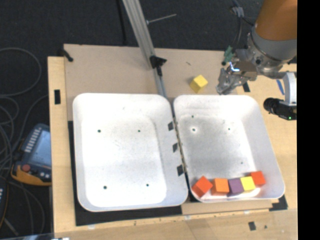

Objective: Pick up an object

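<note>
Grey arm reaches in from right, tool pointing down

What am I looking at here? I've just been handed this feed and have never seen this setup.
This is one fixed camera above a bench, looking down at a slant. The grey and orange shape at upper right is a robot arm; its gripper hangs over the far edge of the right bin. Nothing can be seen held in it. Two shallow white bins sit side by side. Along the right bin's near wall lies a row of small blocks: orange, orange, purple, yellow, orange. One yellow block sits outside on the bench, beyond the bins. The left bin is beside it.
</note>
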You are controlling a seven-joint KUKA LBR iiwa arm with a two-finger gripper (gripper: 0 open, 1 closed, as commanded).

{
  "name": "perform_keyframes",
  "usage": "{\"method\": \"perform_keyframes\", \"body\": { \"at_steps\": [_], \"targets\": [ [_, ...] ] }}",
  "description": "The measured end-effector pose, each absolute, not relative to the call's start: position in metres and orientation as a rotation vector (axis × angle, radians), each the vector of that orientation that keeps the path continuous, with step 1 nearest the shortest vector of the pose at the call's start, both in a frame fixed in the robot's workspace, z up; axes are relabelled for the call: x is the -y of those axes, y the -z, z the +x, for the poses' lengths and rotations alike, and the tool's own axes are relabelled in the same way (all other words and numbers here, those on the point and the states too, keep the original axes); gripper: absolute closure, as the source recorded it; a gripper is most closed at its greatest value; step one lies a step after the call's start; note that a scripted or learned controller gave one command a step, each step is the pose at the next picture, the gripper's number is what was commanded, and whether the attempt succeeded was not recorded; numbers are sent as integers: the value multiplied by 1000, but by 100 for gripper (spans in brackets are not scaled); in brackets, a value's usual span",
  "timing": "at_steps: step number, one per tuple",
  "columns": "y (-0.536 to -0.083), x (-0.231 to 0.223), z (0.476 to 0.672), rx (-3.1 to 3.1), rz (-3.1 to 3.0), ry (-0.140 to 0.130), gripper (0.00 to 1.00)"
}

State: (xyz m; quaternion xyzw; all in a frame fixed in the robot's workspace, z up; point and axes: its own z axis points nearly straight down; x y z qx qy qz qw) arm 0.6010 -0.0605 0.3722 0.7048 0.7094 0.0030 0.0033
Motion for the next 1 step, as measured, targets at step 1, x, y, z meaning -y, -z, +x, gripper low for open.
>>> {"method": "perform_keyframes", "body": {
  "at_steps": [1],
  "targets": [
    [-210, 26, 591, -2234, 2216, 9, 100]
  ]
}}
